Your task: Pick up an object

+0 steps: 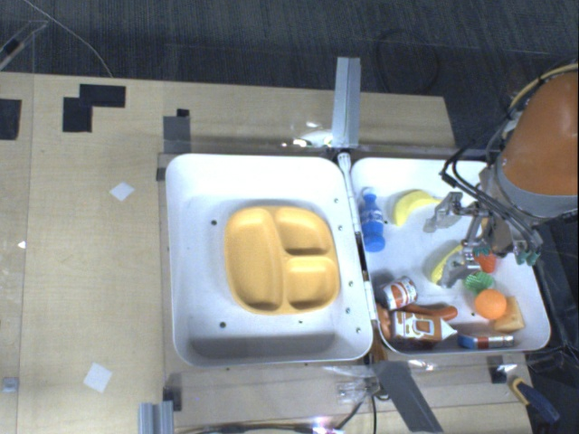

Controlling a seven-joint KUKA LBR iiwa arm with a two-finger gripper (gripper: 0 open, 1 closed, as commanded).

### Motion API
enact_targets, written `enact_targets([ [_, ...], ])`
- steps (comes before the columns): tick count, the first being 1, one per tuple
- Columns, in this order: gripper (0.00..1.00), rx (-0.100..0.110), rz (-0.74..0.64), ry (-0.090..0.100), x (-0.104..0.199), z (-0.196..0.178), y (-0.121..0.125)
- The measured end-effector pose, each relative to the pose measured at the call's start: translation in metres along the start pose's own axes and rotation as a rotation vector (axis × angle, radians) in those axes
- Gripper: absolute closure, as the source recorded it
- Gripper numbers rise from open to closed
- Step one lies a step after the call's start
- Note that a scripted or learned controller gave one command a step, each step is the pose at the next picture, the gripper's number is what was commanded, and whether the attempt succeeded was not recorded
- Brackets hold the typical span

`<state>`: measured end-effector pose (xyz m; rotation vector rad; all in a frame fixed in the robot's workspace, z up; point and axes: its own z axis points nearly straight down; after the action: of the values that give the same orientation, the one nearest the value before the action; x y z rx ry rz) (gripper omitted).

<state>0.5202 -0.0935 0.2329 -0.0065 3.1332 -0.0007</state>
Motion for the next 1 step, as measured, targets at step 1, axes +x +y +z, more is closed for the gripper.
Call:
enact_targets([
  [1, 0.0, 0.002, 0.086, -0.012, 0.0103, 0.1323, -0.0324],
])
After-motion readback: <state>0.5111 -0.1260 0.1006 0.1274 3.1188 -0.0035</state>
